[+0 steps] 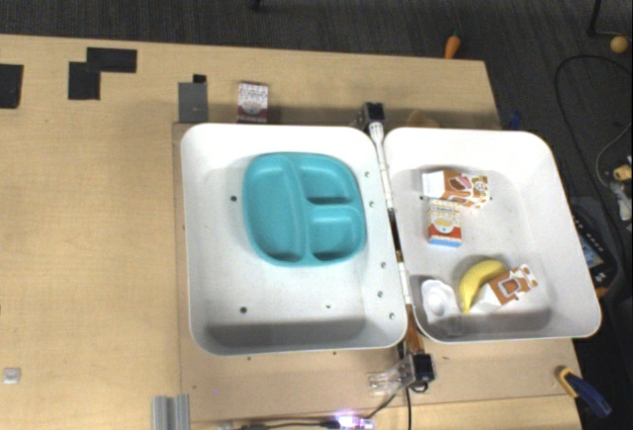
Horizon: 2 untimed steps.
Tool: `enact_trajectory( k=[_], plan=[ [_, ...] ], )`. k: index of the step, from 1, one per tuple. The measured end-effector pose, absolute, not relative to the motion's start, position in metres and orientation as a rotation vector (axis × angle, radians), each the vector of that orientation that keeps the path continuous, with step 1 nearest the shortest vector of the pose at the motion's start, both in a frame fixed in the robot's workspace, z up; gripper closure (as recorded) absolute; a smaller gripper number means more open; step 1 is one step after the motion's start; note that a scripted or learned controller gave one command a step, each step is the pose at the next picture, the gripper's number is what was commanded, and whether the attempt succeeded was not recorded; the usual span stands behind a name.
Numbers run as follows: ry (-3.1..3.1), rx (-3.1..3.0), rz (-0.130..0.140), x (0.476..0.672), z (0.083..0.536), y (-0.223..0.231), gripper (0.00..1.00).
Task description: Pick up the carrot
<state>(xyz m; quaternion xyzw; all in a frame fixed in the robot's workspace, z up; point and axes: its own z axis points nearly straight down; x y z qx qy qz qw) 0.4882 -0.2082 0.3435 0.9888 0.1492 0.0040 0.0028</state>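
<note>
1. Two white bins are carried side by side on the worktop (89, 250).
2. A teal divided plate (302, 206) is laid in the left bin (208, 319), near its middle.
3. The right bin (559, 181) is loaded as follows: a printed snack packet (460, 189) towards the far side, a smaller carton (445, 223) just beside it, a banana (478, 278) towards the near side, a second packet (512, 285) touching the banana, and a white item (438, 298) in the near-left corner.
4. The position of the carrot cannot be told with confidence. A small orange item (452, 46) is seen at the far edge of the worktop, outside both bins, but it is too small to be identified.
5. The state of the tool, whether apart or together, cannot be told.
6. Task progress is judged to be at the start: no lift is evidenced, and the contents of both bins are seen at rest.
7. Remaining steps, as judged: the carrot is to be located, approached, clamped and raised.
</note>
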Motion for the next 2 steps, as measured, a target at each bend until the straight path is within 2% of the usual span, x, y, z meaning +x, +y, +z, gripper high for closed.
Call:
enact_trajectory(
  k=[1, 2],
  plan=[
    [0.642, 3.081, -0.002, 0.488, 0.285, -0.098, 1.00],
    [0.513, 3.095, 0.013, 0.488, 0.386, -0.163, 1.00]
  ],
)
